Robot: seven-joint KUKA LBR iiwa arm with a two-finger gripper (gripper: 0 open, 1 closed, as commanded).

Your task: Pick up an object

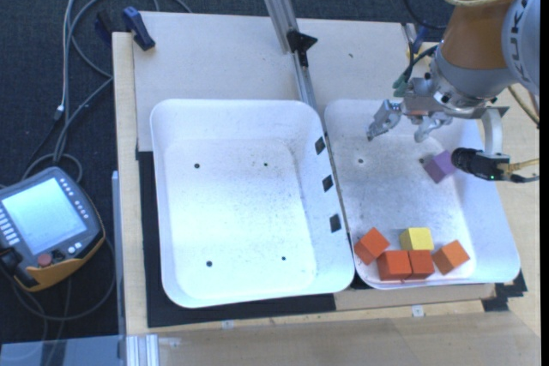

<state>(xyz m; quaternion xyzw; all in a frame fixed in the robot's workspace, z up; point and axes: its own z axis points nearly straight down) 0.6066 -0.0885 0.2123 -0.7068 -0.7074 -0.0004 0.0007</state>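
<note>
The bench is lying pale and bare at twelve o'clock, with dark carpet and loose cables running around it and a teach pendant sitting at nine o'clock. A metal post is slanting down from the top edge to the seam between the bins. The left bin is sitting beside the right bin, their rims touching. The arm is reaching in at two o'clock, and its gripper is hanging over the right bin's upper part with the fingers spread apart and nothing between them. The purple block is lying at about four o'clock from the jaws, near but apart. At that bin's six o'clock rim, four orange blocks and a yellow block are clustering together.
</note>
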